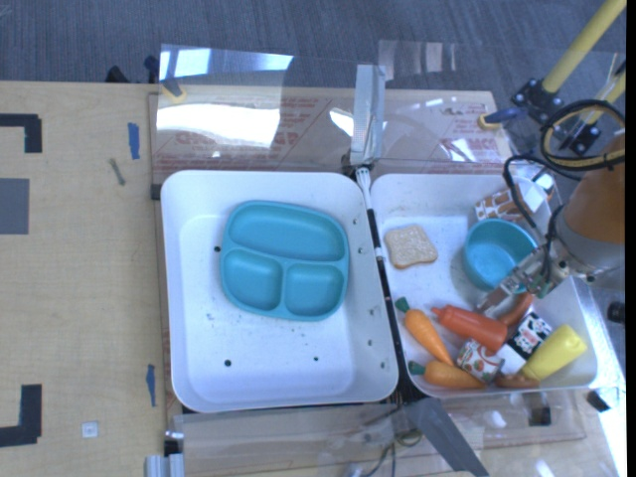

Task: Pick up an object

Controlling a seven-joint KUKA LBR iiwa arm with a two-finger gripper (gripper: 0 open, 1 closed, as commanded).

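The gripper hangs low over the right bin, just off the near rim of the blue bowl. Its fingers are a blur of metal against the clutter, so whether they stand apart or together cannot be told, and nothing is plainly seen between them.

Directly under and beside it lies the crowded corner: a red-orange bottle lying on its side, a carrot slanting toward the bin's front, a second orange piece along the front wall, a small printed can, a black-and-white carton and a yellow bottle pressed toward the right front corner. These things touch or overlap one another — little bare floor shows between them.

Farther back a slice of toast lies alone near the divider, with bare white floor around it. A printed packet sits behind the bowl.

The left bin holds a blue divided plate in its middle, with wide bare margins along every wall.
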